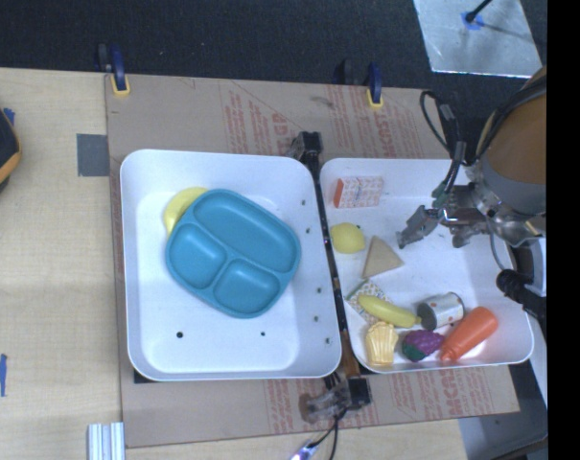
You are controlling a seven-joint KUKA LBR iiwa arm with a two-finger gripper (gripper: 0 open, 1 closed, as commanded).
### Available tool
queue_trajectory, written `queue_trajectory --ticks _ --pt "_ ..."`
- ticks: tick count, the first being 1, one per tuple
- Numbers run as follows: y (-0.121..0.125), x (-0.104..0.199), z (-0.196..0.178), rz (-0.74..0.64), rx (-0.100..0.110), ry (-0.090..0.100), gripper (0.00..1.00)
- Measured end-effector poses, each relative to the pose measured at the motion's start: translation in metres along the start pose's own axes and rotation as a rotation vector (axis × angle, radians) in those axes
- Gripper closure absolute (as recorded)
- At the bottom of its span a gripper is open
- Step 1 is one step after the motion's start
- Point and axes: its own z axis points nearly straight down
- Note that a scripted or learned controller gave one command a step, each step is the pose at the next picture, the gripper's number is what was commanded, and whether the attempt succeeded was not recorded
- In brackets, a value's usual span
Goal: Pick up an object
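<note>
Gripper [426, 225] hangs over the right bin [491, 175], near its upper middle, with the arm [520, 151] reaching in from the right. I read its two fingers as spread apart with nothing between them; the dark tips splay down and left over bare white floor.

I judge no object is picked yet. Candidates all lie in the right bin: a small red-and-white carton [358, 192] against the top wall, a yellow lemon [347, 238] by the left wall, a tan wedge [381, 257] just beside it, and lower down a banana [385, 310], a corn piece [381, 341], a purple item [422, 343], a metal can [441, 310] and an orange carrot [469, 333] crowded along the bottom edge.

The wedge and lemon sit nearest the gripper and apart from the cluster, so I would rate them the easier targets.

The left bin [146, 257] carries a blue divided plate [234, 252] resting over a yellow item [179, 207].
</note>
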Motion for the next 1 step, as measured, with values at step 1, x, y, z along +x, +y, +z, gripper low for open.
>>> queue_trajectory --ticks 1 --pt "0.0629 0.0112 0.1188 0.004 -0.004 -0.010 0.00"
